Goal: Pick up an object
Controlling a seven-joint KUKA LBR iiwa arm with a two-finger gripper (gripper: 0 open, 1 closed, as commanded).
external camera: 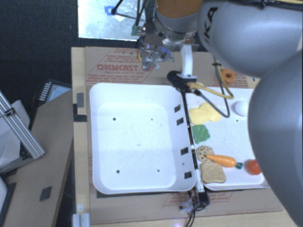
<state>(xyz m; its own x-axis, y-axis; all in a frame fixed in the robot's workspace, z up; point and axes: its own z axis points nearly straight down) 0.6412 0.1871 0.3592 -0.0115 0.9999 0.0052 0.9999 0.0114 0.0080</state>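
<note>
Carrot lies near the right bin's front rim, well apart from the tool, whose state I cannot tell.

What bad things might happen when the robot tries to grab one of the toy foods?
1. The gripper sits beyond the bins' far edge, away from the food, so a grab from there would likely catch nothing.
2. The carrot, cookie and bread slice lie packed together in the right bin, so it may nudge a neighbour or pinch two.
3. They sit close to the wall between the bins, which the gripper might bump.
</note>
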